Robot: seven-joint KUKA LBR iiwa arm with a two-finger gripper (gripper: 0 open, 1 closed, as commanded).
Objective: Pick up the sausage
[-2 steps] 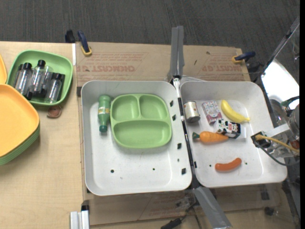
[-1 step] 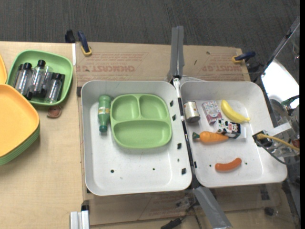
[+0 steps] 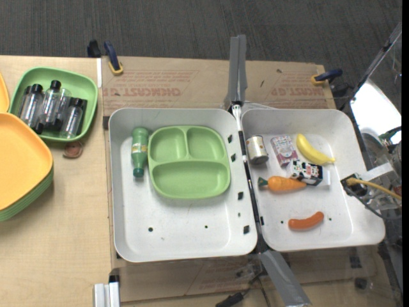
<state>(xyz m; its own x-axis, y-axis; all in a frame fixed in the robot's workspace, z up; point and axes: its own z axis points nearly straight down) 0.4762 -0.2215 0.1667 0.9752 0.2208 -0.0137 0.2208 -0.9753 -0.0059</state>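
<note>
Orange-red sausage (image 3: 306, 222) lying near front edge of right white bin (image 3: 358, 235), apart from carrot (image 3: 285, 184), banana (image 3: 313, 148), can (image 3: 256, 149). Gripper jaws' state impossible to tell.

Two shallow white bins sit side by side on a cardboard-covered bench. The right bin (image 3: 358, 235) holds an orange-red sausage (image 3: 306, 222) near its front, apart from a toy carrot (image 3: 285, 184), a banana (image 3: 314, 149), a small metal can (image 3: 256, 149) and two printed packets. The left bin (image 3: 128, 235) holds a green divided tray (image 3: 189, 162) beside a green bottle (image 3: 138, 151).
</note>
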